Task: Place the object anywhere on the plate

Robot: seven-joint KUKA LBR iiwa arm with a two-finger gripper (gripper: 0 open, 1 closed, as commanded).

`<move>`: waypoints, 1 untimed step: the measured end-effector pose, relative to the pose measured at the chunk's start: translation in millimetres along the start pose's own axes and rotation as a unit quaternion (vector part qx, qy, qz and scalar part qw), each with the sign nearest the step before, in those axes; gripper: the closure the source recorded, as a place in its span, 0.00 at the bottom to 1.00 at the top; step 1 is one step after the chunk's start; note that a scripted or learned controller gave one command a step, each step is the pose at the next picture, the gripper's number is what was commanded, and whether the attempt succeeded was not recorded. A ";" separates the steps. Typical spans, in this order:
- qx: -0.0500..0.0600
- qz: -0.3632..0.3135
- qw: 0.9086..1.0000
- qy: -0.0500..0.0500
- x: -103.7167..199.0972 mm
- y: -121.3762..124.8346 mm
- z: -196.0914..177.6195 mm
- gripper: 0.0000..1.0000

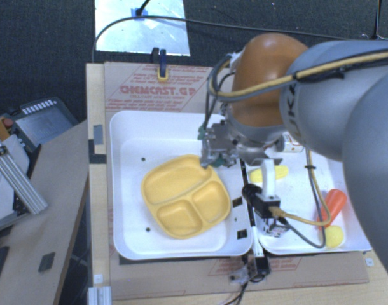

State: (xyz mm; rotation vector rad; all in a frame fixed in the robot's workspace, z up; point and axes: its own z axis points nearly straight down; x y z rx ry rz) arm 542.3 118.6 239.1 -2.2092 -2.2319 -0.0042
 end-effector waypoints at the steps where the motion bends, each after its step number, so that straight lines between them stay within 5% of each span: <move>1: 0.000 0.003 1.000 -0.001 -3.7 0.1 -0.1 0.00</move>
